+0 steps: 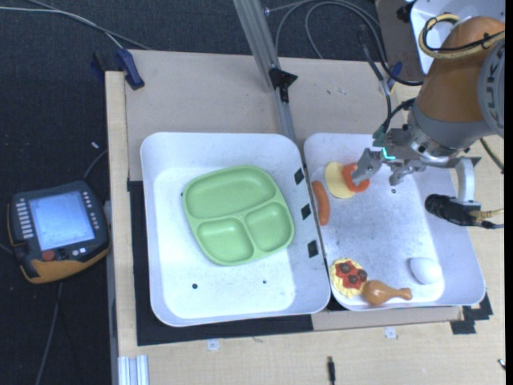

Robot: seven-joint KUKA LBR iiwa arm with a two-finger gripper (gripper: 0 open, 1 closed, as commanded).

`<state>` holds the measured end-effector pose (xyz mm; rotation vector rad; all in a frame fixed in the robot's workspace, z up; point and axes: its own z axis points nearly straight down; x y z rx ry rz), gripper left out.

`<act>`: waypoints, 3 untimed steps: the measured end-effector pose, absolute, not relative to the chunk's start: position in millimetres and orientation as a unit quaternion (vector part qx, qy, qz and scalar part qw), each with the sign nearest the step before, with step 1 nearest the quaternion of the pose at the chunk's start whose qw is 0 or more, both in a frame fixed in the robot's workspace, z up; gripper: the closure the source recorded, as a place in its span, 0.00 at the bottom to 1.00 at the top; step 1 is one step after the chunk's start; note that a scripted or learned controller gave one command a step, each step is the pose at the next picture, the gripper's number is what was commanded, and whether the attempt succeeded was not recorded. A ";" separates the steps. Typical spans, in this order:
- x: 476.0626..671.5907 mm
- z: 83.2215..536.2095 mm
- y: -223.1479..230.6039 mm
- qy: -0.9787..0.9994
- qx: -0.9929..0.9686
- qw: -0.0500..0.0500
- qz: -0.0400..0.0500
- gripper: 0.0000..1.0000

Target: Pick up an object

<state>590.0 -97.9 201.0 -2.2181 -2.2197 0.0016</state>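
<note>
Bench (208, 87) is a pale board on dark carpet, with two shallow white bins side by side on it. Left bin (164, 239) holds one green divided plate (238, 215), three compartments, lying flat and a bit rotated, roughly centred. Right bin (453, 247) carries the small stuff. Arm (469, 62) comes in from the right, orange band above the wrist, and reaches down over the right bin's upper part. Gripper (381, 165) sits low over that bin's upper left area, just right of a red-and-yellow toy food piece (346, 180); one finger overlaps the red part of it. Can't tell if the fingers are spread or closed, or if anything is between them: the angle hides the gap. A metal pole (258, 30) slants down from the top to the seam between the bins. An orange-red sausage-shaped toy (321, 202) lies along the right bin's left wall, just below and left of the red-yellow piece. At the bin's lower left corner there's a small pizza slice toy (348, 276) with red spots, touching a brown drumstick toy (385, 293) to its right. A white egg-like object (425, 270) sits near the lower right, apart from the rest. A teach pendant (56, 229) with a lit screen lies on the floor left of the bench. A blue clamp (128, 68) sits at the bench's upper left corner.
</note>
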 end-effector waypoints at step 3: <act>592.9 87.7 -92.2 -0.707 -0.707 0.002 0.002 0.00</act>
